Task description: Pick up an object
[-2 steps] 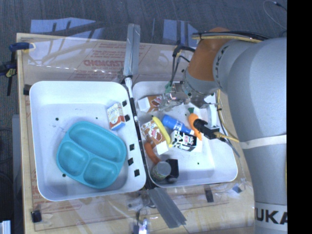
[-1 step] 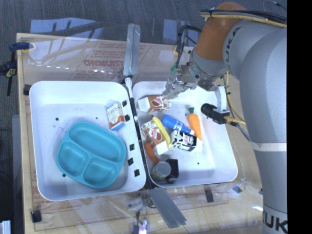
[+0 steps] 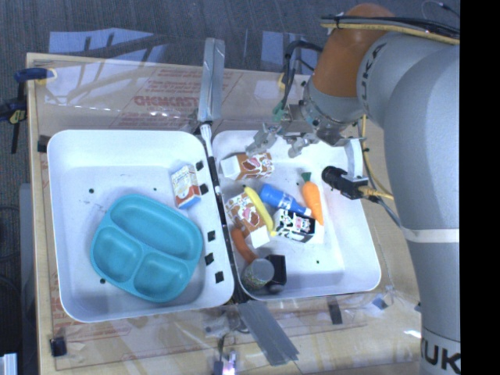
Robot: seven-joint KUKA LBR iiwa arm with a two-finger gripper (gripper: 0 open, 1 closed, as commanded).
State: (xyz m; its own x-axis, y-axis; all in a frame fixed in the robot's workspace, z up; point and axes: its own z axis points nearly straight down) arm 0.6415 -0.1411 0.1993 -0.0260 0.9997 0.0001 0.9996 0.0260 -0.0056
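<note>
Gripper [image 3: 283, 137] w/ fingers spread wide, holding nothing, hangs over right bin [image 3: 355, 260] near desk's far edge, just above small brown-white carton [image 3: 251, 165]; its label unreadable, long axis roughly left-right.

I see the bench [image 3: 117, 92] carrying two white bins side by side: left bin [image 3: 66, 158], right bin [image 3: 355, 248], touching mid-bench.
</note>
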